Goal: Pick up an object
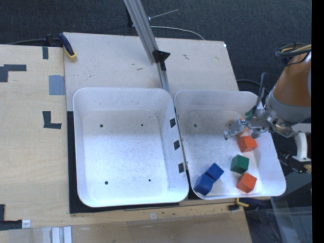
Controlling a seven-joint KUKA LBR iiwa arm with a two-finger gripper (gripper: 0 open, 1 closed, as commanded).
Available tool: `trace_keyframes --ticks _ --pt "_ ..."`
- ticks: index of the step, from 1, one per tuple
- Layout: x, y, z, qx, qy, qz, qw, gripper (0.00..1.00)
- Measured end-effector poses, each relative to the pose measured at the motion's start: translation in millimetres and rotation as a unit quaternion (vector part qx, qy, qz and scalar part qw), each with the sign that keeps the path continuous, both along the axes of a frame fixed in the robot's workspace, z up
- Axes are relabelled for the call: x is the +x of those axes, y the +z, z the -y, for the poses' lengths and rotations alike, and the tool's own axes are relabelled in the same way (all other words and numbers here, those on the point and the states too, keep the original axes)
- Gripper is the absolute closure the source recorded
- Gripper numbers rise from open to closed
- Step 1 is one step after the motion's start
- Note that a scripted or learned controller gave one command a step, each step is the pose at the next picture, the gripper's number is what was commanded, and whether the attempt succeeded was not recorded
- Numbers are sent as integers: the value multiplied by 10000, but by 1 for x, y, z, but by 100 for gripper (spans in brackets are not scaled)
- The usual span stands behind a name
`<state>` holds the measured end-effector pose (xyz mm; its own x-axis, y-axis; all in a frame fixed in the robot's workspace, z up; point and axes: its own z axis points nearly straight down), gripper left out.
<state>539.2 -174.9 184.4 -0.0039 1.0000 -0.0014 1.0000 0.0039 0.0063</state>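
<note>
A: White left bin (86,135), plastic, speckled floor with small dark dots. You see no loose item on it.

B: Noted. Moving right?

A: Right bin (212,103), also white, sharing the middle wall. You have five blocks toward its near right part. Two blue blocks first: one blue cube (204,184) near the front rim, a second blue cube (214,171) touching it just behind.

B: And past those?

A: Green cube (240,163), then an orange cube (246,182) near the front right corner, close beside the green one. Another orange cube (247,144) lies farther back, behind the green.

B: The arm?

A: Reaches in from the right, orange band above the wrist. You find the gripper (242,129) low over the right bin, just behind that upper orange cube, seemingly touching it. Whether its fingers are spread or closed, I cannot tell; no cube is visibly between them.
</note>
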Motion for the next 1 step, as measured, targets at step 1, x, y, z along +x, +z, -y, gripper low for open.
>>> trace_keyframes --ticks 1 --pt "-2 -65 19 -36 -2 69 10000 0"
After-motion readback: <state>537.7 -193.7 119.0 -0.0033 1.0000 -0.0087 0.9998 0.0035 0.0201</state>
